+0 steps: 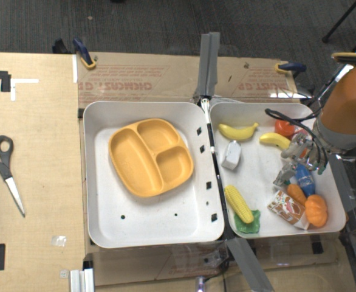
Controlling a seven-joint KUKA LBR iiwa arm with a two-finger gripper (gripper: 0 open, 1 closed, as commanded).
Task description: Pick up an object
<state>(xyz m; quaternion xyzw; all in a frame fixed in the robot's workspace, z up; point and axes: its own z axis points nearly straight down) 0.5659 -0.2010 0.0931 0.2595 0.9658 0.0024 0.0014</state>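
**Observer:** Where are you right now?

**Arm:** My gripper [294,157] is low over the right bin [251,111], close to that bin's far right wall. My orange band [347,102] sits just beyond the bin's right edge.

**Observer:** What is your hand doing, wide or narrow?

**Arm:** I cannot tell. The metal parts blur together against the clutter under them, and I see nothing clearly between them.

**Observer:** What lies in that bin?

**Arm:** Toward the bin's far wall, a yellow banana [239,131]. A second banana [275,140] lies to its right, just beside my gripper. A red piece [283,127] sits behind that one, near the bin's far right corner. A small white block [231,155] is near the bin's left wall. An ear of corn [240,204] with a green husk lies at the bin's near left corner. Below my gripper, toward the bin's near right corner, are a blue item [304,180], a carrot [297,193], an orange pumpkin [316,210] and a printed packet [287,208], all crowded together.

**Observer:** And beside the right bin?

**Arm:** The left bin [105,224] touches it along the shared wall and holds a yellow divided plate [151,157]. Well left of that, scissors [5,166] lie on the bench [32,120].
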